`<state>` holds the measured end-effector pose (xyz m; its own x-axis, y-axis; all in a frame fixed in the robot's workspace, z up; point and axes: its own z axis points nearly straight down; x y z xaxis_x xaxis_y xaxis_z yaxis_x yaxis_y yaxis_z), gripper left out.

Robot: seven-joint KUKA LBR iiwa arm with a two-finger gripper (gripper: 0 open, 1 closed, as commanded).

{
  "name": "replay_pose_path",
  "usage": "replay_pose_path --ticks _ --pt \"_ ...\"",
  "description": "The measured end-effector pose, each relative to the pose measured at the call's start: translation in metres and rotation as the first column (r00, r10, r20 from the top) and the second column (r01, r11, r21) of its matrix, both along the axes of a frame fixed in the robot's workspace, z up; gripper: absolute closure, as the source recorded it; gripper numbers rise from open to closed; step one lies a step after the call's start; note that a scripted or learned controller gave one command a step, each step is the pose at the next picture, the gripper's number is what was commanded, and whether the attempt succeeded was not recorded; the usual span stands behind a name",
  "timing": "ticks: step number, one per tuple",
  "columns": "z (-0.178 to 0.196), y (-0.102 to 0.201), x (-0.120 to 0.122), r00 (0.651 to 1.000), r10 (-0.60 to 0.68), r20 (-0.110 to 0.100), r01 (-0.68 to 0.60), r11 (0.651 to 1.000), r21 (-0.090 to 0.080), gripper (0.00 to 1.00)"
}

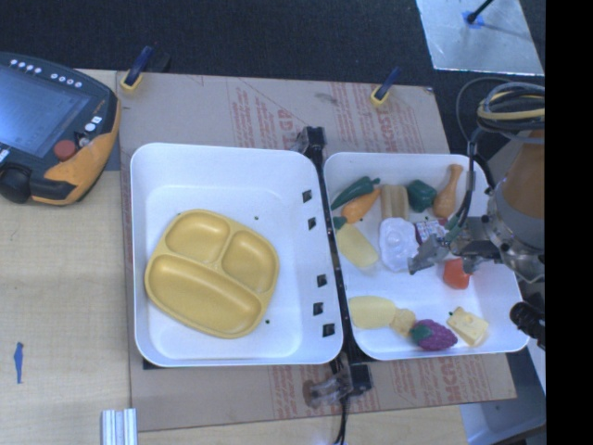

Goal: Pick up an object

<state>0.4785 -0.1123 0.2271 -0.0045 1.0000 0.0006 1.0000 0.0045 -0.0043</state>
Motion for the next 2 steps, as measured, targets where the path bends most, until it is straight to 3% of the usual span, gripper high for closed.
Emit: replay_pose_path --ticks 1,2 --pt "-0.125 0.016 0.069 1.0 0.005 0.0 -0.005 1.0 0.0 0.0" --pt "-0.113 -0.018 0.169 1.0 0.003 0.012 -0.003 1.0 -0.004 0.0"
